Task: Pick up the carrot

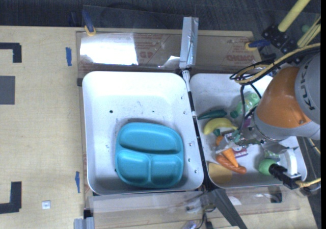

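Note:
The carrot [231, 157] is a small orange piece lying tilted in the lower middle of the right bin [204, 90]. A second, longer orange piece [233, 166] lies just below it. The gripper [238, 140] hangs from the grey and orange arm [282, 105], just above and slightly right of the carrot, low among the toys. Its tip is partly hidden by the wrist and by clutter. I see nothing lifted out of the bin.
In the right bin there are also a yellow banana [218, 125], a dark green piece [212, 115], a pale green item [247, 103], a green ball [266, 166] and a yellow slab [217, 172]. A blue divided tray [150, 155] sits in the left bin [97, 121].

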